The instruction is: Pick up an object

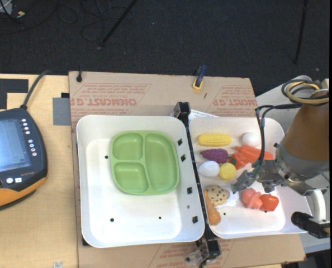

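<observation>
Two shallow white bins are seen side by side on a cardboard-covered desk point(127, 96). The left bin point(99, 216) carries a green divided plate point(144, 163), laid flat near its middle. The right bin point(269, 225) is crowded with toy food: a yellow corn cob point(213, 139) at the top, a purple piece point(214, 154) just below it, a white egg-shaped piece point(209, 168) beside a small yellow ball point(227, 172), a second white ball point(249, 138) near the far rim, an orange carrot-like piece point(245, 154) by the arm's cable, a speckled cookie point(216, 194) and a tan bread-like stick point(212, 212) along the inner wall.

The grey arm point(308, 144), with its orange band, is seen reaching in from the right and hanging low over the right bin. Its pincer point(254, 181) is set just above a pink-and-red piece point(258, 199) that lies on the bin floor near the front right. The dark fingers are spread to a moderate gap, with nothing seen between them; whether they touch the pink-and-red piece cannot be told.

A handheld control tablet point(12, 155) with a lit screen is seen resting on the desk at the far left, well apart from the bins.
</observation>
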Controlling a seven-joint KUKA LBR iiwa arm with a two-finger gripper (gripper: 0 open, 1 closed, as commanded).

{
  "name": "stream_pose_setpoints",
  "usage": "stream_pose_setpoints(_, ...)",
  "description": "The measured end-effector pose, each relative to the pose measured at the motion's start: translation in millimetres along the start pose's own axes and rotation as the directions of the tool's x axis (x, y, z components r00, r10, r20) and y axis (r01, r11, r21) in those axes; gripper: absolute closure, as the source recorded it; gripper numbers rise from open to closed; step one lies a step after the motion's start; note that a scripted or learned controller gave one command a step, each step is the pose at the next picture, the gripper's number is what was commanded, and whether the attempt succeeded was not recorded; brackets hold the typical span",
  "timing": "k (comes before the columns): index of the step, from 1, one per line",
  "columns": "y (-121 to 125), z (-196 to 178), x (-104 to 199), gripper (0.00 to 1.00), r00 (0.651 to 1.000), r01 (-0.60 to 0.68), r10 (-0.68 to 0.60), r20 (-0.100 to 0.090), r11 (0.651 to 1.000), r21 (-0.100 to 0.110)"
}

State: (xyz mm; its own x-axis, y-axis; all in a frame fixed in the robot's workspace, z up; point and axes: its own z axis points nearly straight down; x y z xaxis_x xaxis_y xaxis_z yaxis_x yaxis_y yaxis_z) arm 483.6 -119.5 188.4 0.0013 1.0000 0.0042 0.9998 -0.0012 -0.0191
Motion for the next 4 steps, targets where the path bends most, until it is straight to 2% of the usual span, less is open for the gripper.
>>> stream_pose_setpoints(1, 2.4, -4.9, -0.3, 0.0, 1.0, 0.002, -0.002, 0.002, 1.0, -0.01)
stream_pose_setpoints(3, -3.7, 98.9, 1.8, 0.0, 1.0, 0.003, -0.003, 0.0, 1.0, -0.007)
stream_pose_setpoints(4, -3.9, 88.9, -0.9, 1.0, 1.0, -0.005, 0.005, -0.001, 1.0, -0.005)
